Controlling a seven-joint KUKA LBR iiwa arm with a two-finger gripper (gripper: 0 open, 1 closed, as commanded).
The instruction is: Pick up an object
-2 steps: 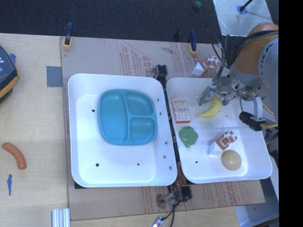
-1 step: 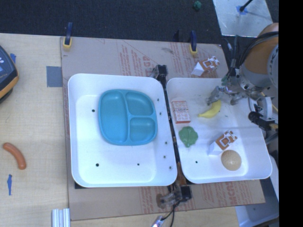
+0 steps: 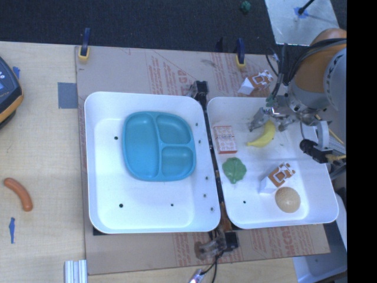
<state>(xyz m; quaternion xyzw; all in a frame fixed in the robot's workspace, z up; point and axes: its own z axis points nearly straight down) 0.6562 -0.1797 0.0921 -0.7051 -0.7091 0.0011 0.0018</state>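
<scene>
Nearest me, a round tan ball (image 3: pixel 288 199) sits in the right bin (image 3: pixel 247 214), just beside a small carton (image 3: pixel 279 175). Further back lies a yellow banana (image 3: pixel 263 136), and the gripper (image 3: pixel 272 115) hangs right over its far end; whether its fingers are apart or together I cannot tell. A green leafy piece (image 3: pixel 234 170) and a small card (image 3: pixel 224 138) lie near the divider. The left bin (image 3: pixel 106 211) holds a blue sectioned plate (image 3: pixel 159 145). On the wooden surface (image 3: pixel 41 152) lies a sausage (image 3: pixel 19 193); dark carpet (image 3: pixel 147 10) spreads beyond.

Lab bench (image 3: pixel 41 158), clamped cardboard (image 3: pixel 171 69)
</scene>
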